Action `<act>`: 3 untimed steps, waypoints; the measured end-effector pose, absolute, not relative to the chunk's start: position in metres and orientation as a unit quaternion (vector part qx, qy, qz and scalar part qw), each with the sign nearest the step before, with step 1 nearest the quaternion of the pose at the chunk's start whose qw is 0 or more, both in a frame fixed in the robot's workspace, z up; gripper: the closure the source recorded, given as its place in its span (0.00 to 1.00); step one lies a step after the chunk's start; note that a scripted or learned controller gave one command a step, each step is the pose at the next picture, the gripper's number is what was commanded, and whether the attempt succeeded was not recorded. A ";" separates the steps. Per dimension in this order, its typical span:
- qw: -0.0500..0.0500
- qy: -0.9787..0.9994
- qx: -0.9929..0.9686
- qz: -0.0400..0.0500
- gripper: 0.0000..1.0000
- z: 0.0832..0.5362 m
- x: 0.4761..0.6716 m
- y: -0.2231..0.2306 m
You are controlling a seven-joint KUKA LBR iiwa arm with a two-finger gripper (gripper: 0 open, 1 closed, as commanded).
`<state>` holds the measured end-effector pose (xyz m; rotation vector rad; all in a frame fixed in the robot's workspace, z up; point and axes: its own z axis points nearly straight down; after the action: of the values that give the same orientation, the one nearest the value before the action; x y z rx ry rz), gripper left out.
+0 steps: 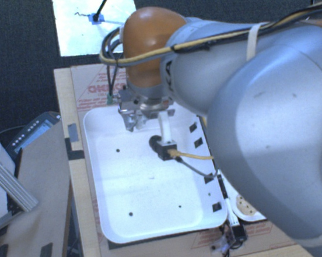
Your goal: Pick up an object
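Over the far end of the left bin point(137, 207) hangs the gripper point(132, 122); spread or closed, I cannot tell. The only likely object point(245, 205), something pale and round, peeks from under the arm point(278, 127) beyond that bin, so a grab here may catch nothing.

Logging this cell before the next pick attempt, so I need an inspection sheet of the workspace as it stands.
Surface: left bin, white, a few small dark dots on its floor; right bin mostly behind the arm.
Job's things: one pale round thing in the right bin, partly hidden.
Clutter: nothing seen.
Grippers: gripper over the left bin's far end; state not readable.
Cables: yellow cable along the arm; black cables looped above the gripper.
Surroundings: cardboard under the bins; white sheet on the dark backdrop; grey keypad device at left.
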<state>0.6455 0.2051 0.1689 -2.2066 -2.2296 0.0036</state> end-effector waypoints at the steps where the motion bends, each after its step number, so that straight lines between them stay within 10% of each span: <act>1: 0.003 -0.710 -0.704 0.003 1.00 0.080 0.576 0.237; 3: 0.000 -0.707 -0.707 -0.001 1.00 0.085 0.590 0.229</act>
<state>0.5897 0.2293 0.0848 -2.2206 -2.2224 -0.0027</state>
